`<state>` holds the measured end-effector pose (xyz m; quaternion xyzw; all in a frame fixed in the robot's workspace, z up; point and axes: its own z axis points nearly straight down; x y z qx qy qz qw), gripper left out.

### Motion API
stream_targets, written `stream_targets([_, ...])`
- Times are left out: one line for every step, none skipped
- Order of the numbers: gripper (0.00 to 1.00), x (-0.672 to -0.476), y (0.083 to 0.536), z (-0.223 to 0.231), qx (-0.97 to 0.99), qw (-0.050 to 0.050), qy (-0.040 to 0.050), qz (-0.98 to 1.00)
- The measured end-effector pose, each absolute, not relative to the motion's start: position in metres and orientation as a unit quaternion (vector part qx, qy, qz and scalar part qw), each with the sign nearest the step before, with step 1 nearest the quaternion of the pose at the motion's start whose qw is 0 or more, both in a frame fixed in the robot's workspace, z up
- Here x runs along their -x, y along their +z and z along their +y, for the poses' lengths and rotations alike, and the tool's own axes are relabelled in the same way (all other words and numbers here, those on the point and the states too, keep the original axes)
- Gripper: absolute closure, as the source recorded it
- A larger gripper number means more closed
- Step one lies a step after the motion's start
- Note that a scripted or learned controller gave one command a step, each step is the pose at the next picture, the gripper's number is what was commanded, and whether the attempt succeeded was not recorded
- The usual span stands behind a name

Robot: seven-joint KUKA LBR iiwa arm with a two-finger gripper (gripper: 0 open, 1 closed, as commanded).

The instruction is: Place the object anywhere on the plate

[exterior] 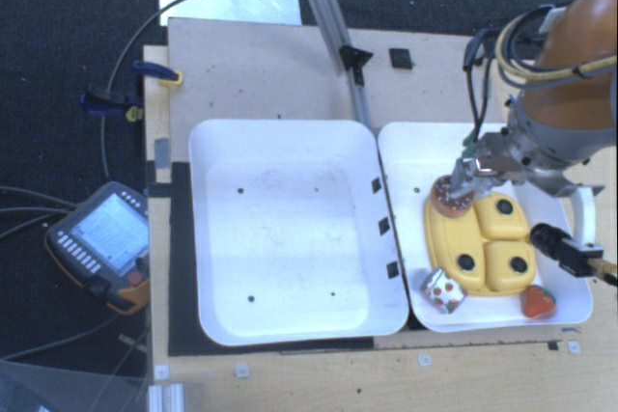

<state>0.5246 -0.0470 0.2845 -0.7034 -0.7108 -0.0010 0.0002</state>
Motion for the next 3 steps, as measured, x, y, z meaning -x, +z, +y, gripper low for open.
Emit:
stream_targets([1.00,-0.528,0.274,0.013,0.703,0.000,-0.0009,-0.711])
stream_targets([1.00,-0.528,0.269,0.062,0.704,0.000,-0.0007,-0.710])
stream_targets([1.00,-0.522,0.260,0.117,0.704,0.001,-0.0004,-0.711])
